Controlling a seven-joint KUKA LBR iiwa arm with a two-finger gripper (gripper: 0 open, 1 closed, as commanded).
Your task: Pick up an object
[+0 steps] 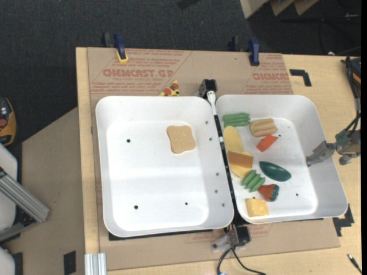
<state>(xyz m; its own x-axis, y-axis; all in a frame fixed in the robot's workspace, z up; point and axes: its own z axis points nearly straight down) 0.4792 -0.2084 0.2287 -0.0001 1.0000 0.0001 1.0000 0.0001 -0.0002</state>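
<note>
Gripper: grey two-finger gripper (315, 157) reaching in low over the right rim of the right shallow white bin (301, 110), cut off toward the frame's edge; whether it is open or closed cannot be told, and nothing is seen held in it
Cable and clip: black clip and trailing cable (236, 239) at the near edge, between the bins, partly cut off
Yellow block: small yellow cheese-like cube (257, 207), nearest piece in the right bin
Red piece: rounded red toy with a green top (269, 192) just beyond the cube, kind hard to make out
Green ridged pieces: pair of short green ridged pods (252, 180), long axis slanting from near-left to far-right
Dark green oval: glossy dark green oval (275, 171), long axis nearly left to right, closest piece to the gripper yet apart from it
Orange wedge: orange wedge (239, 159) by the bin's left wall
Pale yellow piece: pale yellow rounded shape (232, 137) touching the wedge's far side
Red-orange chunk: small red-orange chunk (265, 143)
Sausage bun: tan bun with a reddish sausage (263, 126) lying left to right
Green beans: bundle of green beans (236, 119) lying left to right, farthest in that bin
Bread slice: tan toy bread slice (181, 138) lying flat in the left shallow white bin (149, 179)
Far side: two blue clamps (120, 43) on the brown board with red lettering (137, 72)
</note>
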